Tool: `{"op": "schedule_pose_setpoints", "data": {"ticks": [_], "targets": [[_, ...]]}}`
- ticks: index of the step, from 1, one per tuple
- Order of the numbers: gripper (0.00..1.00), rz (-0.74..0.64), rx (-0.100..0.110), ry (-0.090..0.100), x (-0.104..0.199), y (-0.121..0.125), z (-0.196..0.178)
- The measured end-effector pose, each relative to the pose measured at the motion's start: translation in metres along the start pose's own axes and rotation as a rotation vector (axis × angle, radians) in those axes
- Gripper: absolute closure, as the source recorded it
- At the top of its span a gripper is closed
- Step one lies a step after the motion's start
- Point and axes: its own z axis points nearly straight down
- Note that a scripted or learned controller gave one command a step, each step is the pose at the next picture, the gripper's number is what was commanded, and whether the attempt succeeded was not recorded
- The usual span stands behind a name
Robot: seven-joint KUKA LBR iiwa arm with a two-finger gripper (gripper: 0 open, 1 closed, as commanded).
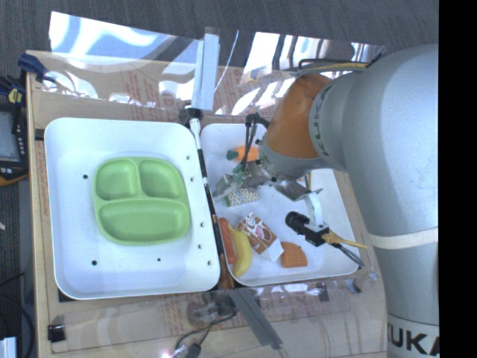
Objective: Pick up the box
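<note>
Small red-and-white patterned box (258, 233), perhaps cardboard, flat in right bin (335, 267); jaws' state impossible to tell.

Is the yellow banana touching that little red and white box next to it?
Cannot tell. In the camera view the banana and the box sit edge to edge, with neither contact nor gap showing plainly.

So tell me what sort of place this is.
Probably a robotics lab bench set up for pick-and-place trials: two white bins side by side, toy food such as a banana in the right one, and a KUKA arm reaching in.
</note>
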Motion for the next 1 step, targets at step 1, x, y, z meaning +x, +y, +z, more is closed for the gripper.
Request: {"op": "schedule_pose_setpoints", "data": {"ticks": [1], "targets": [[1.0,-0.003,0.0,0.0,-0.0002,0.0003,-0.0098]]}}
